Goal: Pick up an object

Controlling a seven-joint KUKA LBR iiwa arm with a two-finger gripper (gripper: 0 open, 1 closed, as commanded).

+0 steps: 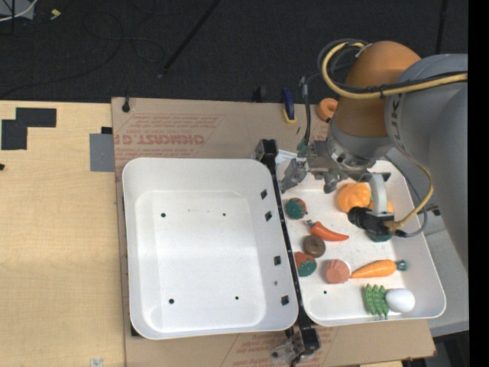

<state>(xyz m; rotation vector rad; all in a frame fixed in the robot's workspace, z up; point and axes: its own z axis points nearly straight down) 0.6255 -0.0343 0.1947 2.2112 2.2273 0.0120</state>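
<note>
My gripper (312,176) hangs over the far left corner of the right bin (428,281), with its fingers apart and nothing between them. Just below it lies a red and green round piece (296,206). An orange fruit (353,197) sits to its right, partly behind the wrist. Nearer the front lie a red chili pepper (328,232), a brown donut (313,245), a pink round piece (335,271), a carrot (374,268), a green ridged piece (374,299) and a white egg (400,300).
The left bin (145,205) adjoins the right one along a black clip strip (281,235). Another red and green piece (304,262) lies against that inner wall. The arm covers the right bin's far right part. A teal piece (380,234) peeks out there.
</note>
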